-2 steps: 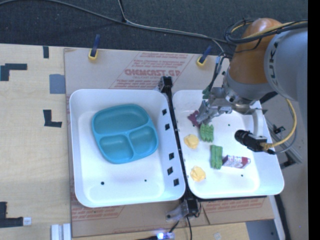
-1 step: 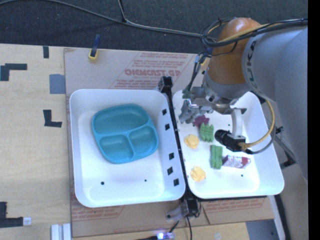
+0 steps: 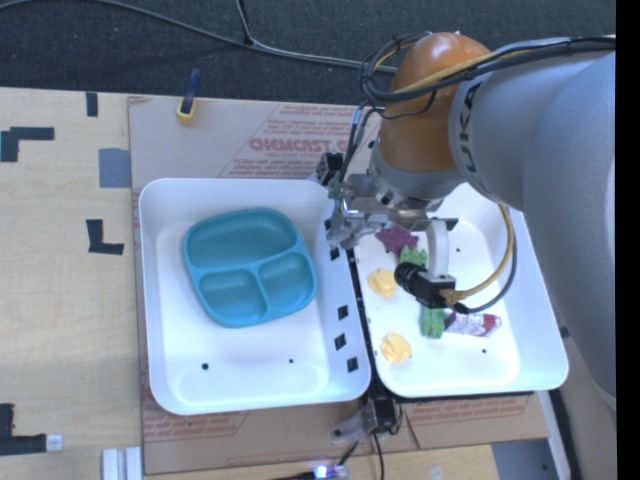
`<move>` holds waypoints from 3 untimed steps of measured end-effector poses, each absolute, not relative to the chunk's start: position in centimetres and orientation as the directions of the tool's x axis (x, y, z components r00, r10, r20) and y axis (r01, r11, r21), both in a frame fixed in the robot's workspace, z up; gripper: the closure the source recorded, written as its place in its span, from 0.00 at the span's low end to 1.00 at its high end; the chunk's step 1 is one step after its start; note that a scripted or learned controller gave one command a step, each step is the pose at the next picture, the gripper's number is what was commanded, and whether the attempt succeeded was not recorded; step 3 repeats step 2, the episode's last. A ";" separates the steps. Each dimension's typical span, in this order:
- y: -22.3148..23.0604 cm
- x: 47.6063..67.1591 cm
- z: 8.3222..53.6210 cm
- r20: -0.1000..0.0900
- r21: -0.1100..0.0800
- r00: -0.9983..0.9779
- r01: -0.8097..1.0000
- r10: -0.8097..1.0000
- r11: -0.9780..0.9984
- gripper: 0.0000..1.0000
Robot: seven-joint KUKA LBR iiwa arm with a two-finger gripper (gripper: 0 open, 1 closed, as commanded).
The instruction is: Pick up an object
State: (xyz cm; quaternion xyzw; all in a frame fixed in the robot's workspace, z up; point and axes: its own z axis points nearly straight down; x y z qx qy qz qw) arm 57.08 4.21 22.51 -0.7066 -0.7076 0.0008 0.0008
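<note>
Where the pale wooden tabletop [image 3: 60, 298] gives way to dark carpet [image 3: 120, 38] along the top of the view, black cables [image 3: 150, 15] trail over the floor. The wood itself carries black tape marks [image 3: 100, 236] and a grey patch [image 3: 115, 166]. A printed cardboard sheet [image 3: 260, 148] lies on the tabletop beneath both white bins, with a yellow clip [image 3: 186, 110] at its upper left corner. The left bin [image 3: 160, 298] holds a blue divided plate [image 3: 250, 266] lying flat in its upper half. The things to pick from sit in the right bin [image 3: 530, 358]: a yellow piece [image 3: 383, 283] near the shared rims, a second yellow piece [image 3: 396, 347] lower down, a purple piece [image 3: 397, 238] partly under the wrist, and a green piece [image 3: 432, 321] touching a red and white packet [image 3: 475, 323]. All are too small to name more closely. The grey arm [image 3: 540, 128], cut off at the right, hides the right bin's upper part. The gripper [image 3: 342, 220] hangs over the rims where the bins meet, just left of the purple piece. Seen from above it is a tangle of dark and metal parts, and I cannot tell whether it is open or closed.
</note>
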 end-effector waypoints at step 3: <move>9.5 57.2 23.4 0.000 -0.002 -0.003 1.000 1.000 0.003 0.00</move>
